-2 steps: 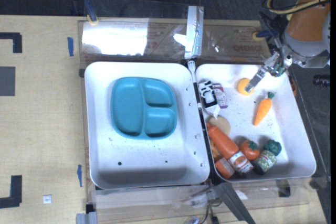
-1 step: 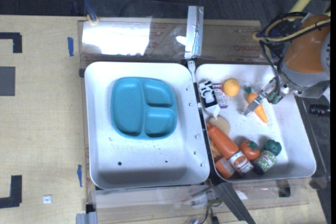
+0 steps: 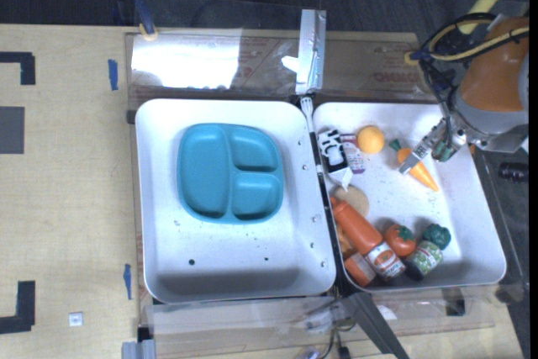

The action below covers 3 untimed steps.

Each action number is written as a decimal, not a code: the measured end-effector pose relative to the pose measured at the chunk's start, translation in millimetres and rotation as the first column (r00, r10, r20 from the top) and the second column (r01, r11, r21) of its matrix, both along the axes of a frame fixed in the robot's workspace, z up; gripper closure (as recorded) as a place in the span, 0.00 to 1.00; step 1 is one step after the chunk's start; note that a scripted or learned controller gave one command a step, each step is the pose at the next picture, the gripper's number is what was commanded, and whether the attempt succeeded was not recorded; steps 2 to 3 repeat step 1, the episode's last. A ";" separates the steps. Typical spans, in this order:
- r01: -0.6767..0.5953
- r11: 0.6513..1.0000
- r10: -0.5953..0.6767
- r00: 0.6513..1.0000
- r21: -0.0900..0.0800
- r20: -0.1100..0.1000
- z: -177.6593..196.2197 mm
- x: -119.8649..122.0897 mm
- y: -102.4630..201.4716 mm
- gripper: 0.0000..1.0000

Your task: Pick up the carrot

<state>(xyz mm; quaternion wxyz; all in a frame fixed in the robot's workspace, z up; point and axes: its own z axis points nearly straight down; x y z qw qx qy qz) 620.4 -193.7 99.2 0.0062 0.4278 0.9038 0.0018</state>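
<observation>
We find the gripper [image 3: 430,149] directly over the carrot [image 3: 419,170], seemingly touching; finger state indeterminate. Carrot's long axis runs diagonally, tip lower-right.

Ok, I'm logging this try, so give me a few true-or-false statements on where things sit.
1. The blue tray lies in the left bin. True.
2. The carrot lies in the left bin. False: it lies in the right bin.
3. The gripper is right at the carrot. True.
4. The orange ball sits on the blue tray. False: it sits in the right bin, left of the carrot.
</observation>
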 end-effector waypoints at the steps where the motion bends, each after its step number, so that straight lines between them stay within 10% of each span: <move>1: 0.271 0.963 -0.271 0.963 0.002 -0.003 109.0 -20.6 7.2 1.00; 3: 0.271 0.963 -0.271 0.963 0.002 -0.003 109.0 -20.6 7.2 1.00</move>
